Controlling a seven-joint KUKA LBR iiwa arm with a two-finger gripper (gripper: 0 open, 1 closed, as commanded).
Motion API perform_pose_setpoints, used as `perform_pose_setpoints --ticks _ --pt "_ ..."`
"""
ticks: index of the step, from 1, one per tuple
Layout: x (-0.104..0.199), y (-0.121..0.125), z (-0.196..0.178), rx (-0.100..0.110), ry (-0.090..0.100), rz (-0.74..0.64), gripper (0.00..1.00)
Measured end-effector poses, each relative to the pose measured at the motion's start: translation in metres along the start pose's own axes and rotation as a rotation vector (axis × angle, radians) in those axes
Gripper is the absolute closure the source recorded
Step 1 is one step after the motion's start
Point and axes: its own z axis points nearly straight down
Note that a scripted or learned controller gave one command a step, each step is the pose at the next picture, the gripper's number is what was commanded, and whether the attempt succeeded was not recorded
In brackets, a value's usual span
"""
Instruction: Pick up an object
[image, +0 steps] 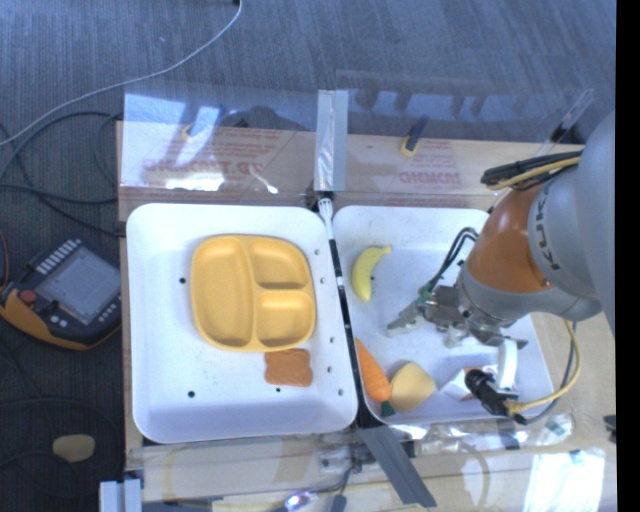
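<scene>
Jaws (408, 318) hang in the right bin (520, 375); grip state cannot be told. Banana (368, 270) lies beyond them, carrot (372, 372) nearer.

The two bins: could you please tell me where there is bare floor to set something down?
Left bin: bare strips left of and below the yellow tray, broken by the orange piece at its lower edge. Right bin: bare floor between the banana and the hand. Crowded along its lower edge: carrot, pale yellow fruit.

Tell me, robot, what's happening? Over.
Claw over right bin, nothing seen in it. Banana, carrot still lying there. Path looks open.
</scene>
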Motion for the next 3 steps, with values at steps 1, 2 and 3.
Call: perform_pose_setpoints --ticks 1,2,3 --pt "-0.045 -0.017 0.001 -0.011 -0.001 -0.042 0.00" --pt "-0.094 -0.022 -0.063 0.005 0.000 -0.117 0.00" --pt "-0.009 -0.034 0.002 -0.006 -0.003 -0.284 0.00"
